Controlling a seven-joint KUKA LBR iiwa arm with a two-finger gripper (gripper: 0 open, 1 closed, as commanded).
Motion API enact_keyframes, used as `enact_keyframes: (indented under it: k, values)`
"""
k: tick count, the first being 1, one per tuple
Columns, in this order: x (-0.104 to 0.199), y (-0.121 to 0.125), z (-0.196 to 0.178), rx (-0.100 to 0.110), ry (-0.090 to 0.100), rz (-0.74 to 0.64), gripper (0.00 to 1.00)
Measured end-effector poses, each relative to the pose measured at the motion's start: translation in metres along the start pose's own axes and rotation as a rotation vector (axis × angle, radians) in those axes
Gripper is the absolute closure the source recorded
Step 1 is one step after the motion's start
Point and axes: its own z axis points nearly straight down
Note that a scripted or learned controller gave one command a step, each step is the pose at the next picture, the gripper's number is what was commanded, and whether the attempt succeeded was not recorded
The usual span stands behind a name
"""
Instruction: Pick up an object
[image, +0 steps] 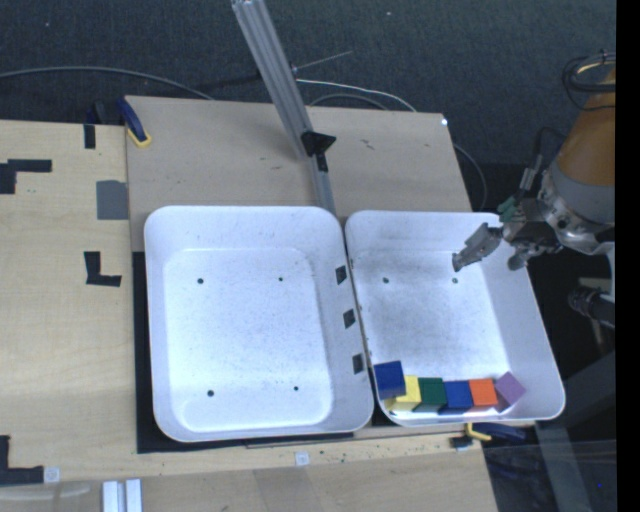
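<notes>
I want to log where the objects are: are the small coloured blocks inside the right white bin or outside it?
Inside. The small coloured blocks lie in a row along the near wall of the right white bin.

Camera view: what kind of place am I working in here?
Probably a lab test bench for robot grasping, not a home or factory. Two white bins sit side by side on a wooden bench, coloured blocks line the right bin's near edge, and loose cables trail behind.

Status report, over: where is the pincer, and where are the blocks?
Pincer over the right bin's far right corner, holding nothing. Blocks in a row along that bin's near wall. Nothing between.
</notes>
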Motion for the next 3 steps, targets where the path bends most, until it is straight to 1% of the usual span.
enact_keyframes:
  k: [1,2,3]
  values:
    - [0.036,-0.034,-0.039,-0.002,0.001,-0.003,0.0]
    - [0.088,-0.055,-0.048,0.001,0.002,-0.005,0.0]
    - [0.093,-0.06,-0.038,0.002,-0.001,0.001,0.0]
